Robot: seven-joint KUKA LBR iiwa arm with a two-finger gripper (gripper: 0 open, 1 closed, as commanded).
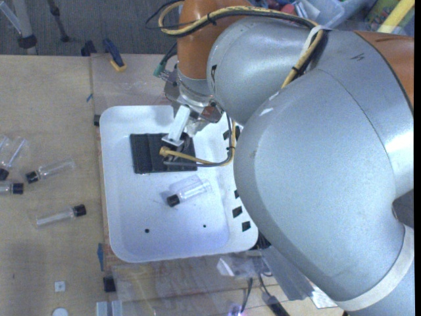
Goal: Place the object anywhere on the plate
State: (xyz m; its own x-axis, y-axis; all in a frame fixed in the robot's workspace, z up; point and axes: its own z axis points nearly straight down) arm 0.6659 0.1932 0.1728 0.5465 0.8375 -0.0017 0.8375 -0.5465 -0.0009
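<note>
White-fingered claw (172,143) hangs over the black plate (146,153); I cannot tell its opening; vial (187,192) lies apart.

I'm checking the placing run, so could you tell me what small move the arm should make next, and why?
Probably shift the end effector toward the vial and descend: it hangs over the black plate, while the vial lies apart on the white bin floor.

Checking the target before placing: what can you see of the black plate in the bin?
The black plate is a flat, dark, matte, roughly rectangular slab lying flat on the white bin floor, in its upper left part. The gripper hangs over its right edge, hiding that side. A clear vial with a black cap lies just below it, apart.
</note>
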